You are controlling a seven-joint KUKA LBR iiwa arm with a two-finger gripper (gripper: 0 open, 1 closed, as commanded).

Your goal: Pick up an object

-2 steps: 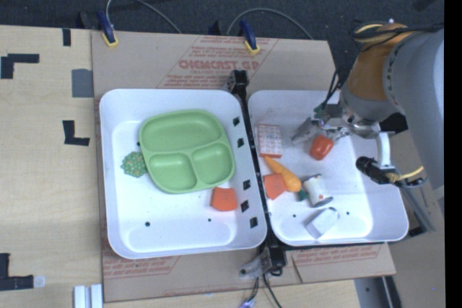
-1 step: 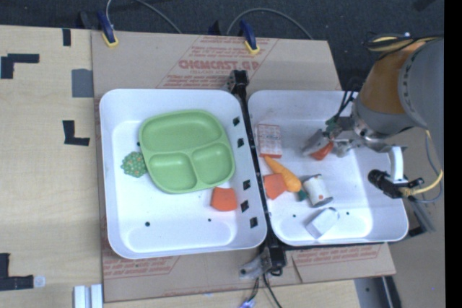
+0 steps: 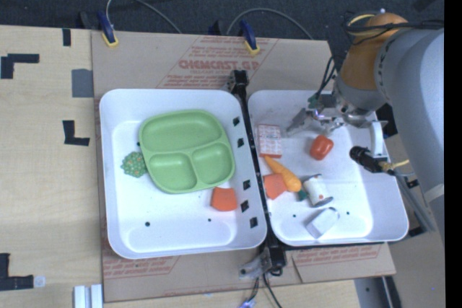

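One claw [image 3: 317, 119] hangs over the upper part of the right bin [image 3: 375, 216]. Its metal fingers look splayed fairly wide, with nothing between them. Just off the claw at about five o'clock sits a small red-orange round piece [image 3: 322, 148], the nearest candidate for a pick. It rests on the bin floor, close to the claw but apart from it.

Further out, at about eight o'clock from the claw, lies a pink-checked packet [image 3: 269, 139], and at seven o'clock an orange carrot-shaped toy [image 3: 284, 174] touches a red-orange block [image 3: 273, 187]. At six o'clock, a white cylinder with a red end [image 3: 315, 189] is followed by a grey-white block [image 3: 322, 221].

Six loose things, then, in the right bin. The left bin [image 3: 119, 227], well off at nine o'clock, holds three: one green divided plate [image 3: 186, 150], one green speckled ball [image 3: 133, 164] at its edge, and one orange block [image 3: 224, 199].

As for risks, the round piece would probably roll if one finger touched it first, so an off-centre descent could knock it away. The carrot and its neighbouring block are packed tightly enough that a grasp there may catch both or neither.
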